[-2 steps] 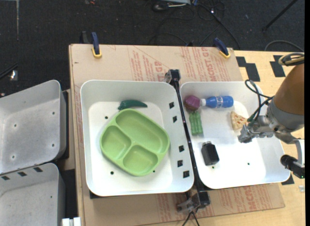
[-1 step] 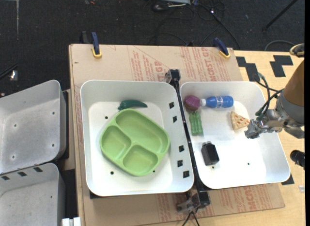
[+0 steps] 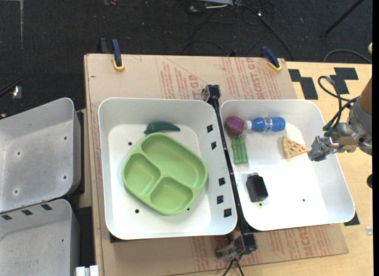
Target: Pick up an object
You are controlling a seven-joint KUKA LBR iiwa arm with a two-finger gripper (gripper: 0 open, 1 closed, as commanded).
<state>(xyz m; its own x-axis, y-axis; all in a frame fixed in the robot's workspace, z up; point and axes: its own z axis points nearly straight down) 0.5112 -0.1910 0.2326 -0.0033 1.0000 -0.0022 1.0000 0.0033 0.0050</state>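
Gripper (image 3: 317,150) sits low at the right bin (image 3: 331,209) edge, just beside the pizza slice (image 3: 293,147) (jaws' spread I cannot tell), nothing lifted yet, so the whole pick remains.

Two white bins (image 3: 112,115); one green plate (image 3: 164,174); one bottle (image 3: 266,125); one pizza slice (image 3: 292,148).
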